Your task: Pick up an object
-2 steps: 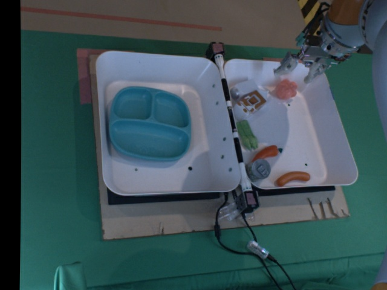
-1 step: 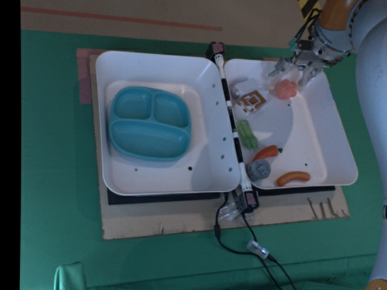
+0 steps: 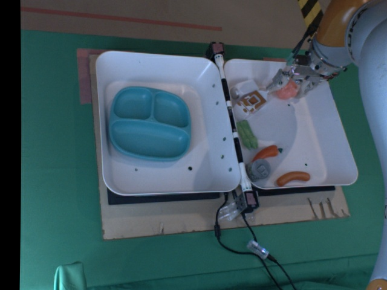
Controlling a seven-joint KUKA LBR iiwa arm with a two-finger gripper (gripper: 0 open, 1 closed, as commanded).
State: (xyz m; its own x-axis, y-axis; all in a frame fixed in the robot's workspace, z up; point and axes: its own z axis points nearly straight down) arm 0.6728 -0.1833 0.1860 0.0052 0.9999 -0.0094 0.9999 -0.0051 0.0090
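Claw point(image 3: 291, 84) at one o'clock over the right bin point(image 3: 326, 138), pinching an orange-pink object point(image 3: 288, 91) between its fingers; object raised just beside a white-and-orange box point(image 3: 251, 100); blue tray point(image 3: 150, 123) occupies left bin point(image 3: 205, 101).

Arm point(image 3: 363, 47) bent from right, tool point(image 3: 294, 84) lowered

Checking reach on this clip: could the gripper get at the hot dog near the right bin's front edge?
Probably yes. The hot dog lies alone on bare bin floor, apart from the carrot, and nothing stands between it and the gripper.
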